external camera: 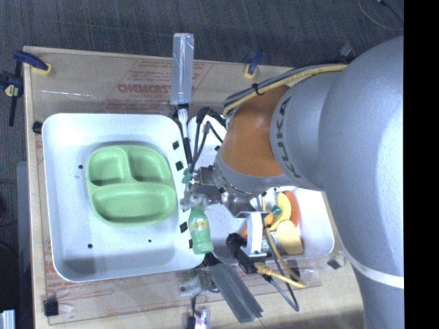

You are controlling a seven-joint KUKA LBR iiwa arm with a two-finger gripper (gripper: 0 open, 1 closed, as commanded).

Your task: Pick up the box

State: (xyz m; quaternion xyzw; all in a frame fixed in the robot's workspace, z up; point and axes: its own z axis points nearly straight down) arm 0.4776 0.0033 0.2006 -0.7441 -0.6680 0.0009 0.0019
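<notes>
So the big grey arm with the orange band (274,139) hangs over the right white bin (319,235), hiding most of it. The green three-compartment plastic tray (130,184) sits in the left white bin (68,132). A small green bottle (199,230) lies between them. Can't tell the gripper's state or spot the box; probably mid-reach, next needs a clean grab.

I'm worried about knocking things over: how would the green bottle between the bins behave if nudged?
The green bottle looks like clear plastic, so probably light. Its rounded body would likely roll if pushed sideways. It lies beside the green tray, at the left bin's edge, so it may slide.
</notes>
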